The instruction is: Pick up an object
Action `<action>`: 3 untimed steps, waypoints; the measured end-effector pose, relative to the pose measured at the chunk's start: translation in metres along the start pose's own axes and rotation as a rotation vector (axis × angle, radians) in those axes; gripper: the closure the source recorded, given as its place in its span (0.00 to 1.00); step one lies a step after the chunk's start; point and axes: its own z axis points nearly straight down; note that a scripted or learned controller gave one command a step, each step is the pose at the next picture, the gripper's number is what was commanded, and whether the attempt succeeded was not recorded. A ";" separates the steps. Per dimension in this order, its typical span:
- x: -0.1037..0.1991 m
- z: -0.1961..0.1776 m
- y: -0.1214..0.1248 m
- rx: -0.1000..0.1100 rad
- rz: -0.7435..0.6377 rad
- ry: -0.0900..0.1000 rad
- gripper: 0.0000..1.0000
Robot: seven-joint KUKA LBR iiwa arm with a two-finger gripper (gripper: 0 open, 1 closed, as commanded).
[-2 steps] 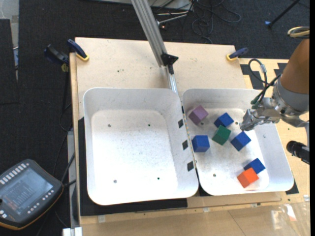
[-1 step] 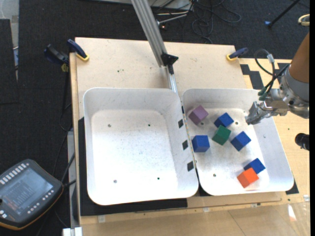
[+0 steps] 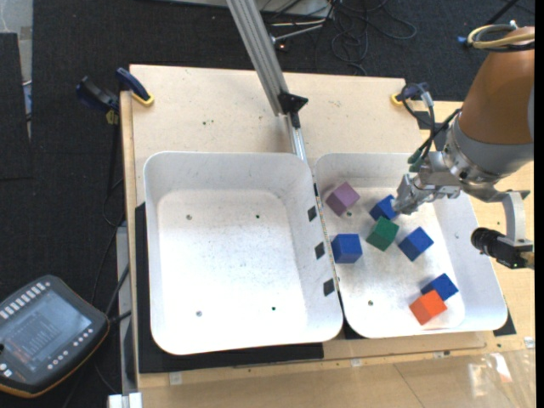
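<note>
Grey and orange, the arm [image 3: 497,117] reaches in from the counter's right edge and bends down over the right bin [image 3: 476,253]. Its pincer [image 3: 408,201] hangs low at that bin's far middle, right over a blue cube [image 3: 383,206]; whether it is parted or clamped I cannot tell. Just nearer lie a green cube [image 3: 383,234] and another blue cube [image 3: 416,243]. A purple cube [image 3: 342,198] sits toward the bin's left wall.

Pale wooden bench [image 3: 221,109] on dark floor [image 3: 68,41], cables [image 3: 374,32] behind.
</note>
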 end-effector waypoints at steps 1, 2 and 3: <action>0.042 0.001 0.019 -0.003 -0.001 -0.001 1.00; 0.095 0.018 0.031 0.001 -0.001 0.000 1.00; 0.154 0.030 0.049 -0.002 -0.001 0.000 1.00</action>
